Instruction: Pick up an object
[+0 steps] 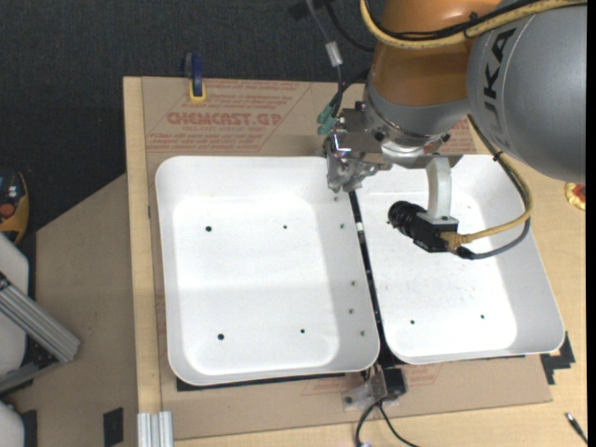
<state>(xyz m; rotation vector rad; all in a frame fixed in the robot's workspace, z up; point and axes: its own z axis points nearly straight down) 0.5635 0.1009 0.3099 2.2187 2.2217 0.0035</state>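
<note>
My gripper [341,168] hangs below the grey and orange arm [438,35], over the back end of the seam between the two white bins. Its tip sits just above the far right corner of the left bin [186,277]. A small green part [327,119] shows on the wrist's left side. The wrist housing hides the back left corner of the right bin [521,287].
A black device [421,226] on a grey bracket, with a yellow-tipped cable, hangs from the wrist over the right bin. Both bins rest on a brown board [233,110] with a blue and yellow clamp [196,74] at its back edge. Metal rails [37,329] lie at the left.
</note>
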